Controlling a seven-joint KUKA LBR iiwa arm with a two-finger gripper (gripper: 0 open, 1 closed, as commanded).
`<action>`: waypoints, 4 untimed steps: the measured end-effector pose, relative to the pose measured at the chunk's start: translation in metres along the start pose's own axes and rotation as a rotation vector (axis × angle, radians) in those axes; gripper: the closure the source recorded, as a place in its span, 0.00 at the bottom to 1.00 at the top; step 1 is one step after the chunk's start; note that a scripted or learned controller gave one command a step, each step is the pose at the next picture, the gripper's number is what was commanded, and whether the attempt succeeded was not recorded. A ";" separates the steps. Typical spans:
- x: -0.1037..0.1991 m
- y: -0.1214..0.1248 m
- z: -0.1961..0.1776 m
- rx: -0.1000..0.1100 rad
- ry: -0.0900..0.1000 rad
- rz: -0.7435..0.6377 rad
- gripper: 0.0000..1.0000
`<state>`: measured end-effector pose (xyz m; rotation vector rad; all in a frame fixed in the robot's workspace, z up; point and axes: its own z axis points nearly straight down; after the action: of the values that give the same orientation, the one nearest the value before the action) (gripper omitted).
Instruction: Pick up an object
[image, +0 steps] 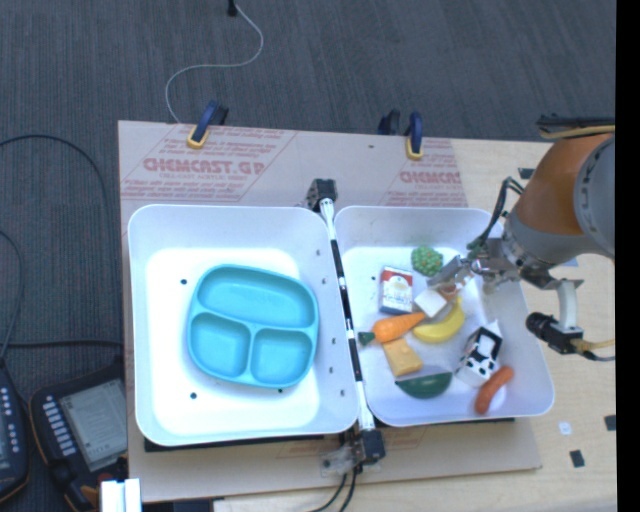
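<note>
A grey robot arm with an orange band reaches into the right-hand shallow white bin (540, 395) near its far right corner, its two-finger gripper (462, 272) low over a heap of toy food; whether it is released or clenched cannot be told, and nothing shows between its tips. Just beneath lie a yellow plastic banana (445, 325), a small white block (430, 301) and a green broccoli floret (427, 260), touching or nearly so. The risk is that closing here catches two pieces, or pinches the curved banana so it slips.
</note>
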<state>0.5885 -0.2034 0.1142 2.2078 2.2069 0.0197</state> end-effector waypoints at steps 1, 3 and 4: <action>0.015 -0.013 0.014 0.022 0.004 0.000 0.00; 0.046 -0.060 0.013 0.009 -0.002 0.001 1.00; 0.121 -0.092 -0.086 0.023 0.005 -0.002 1.00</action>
<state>0.4949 -0.0816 0.1971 2.2199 2.2229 -0.0001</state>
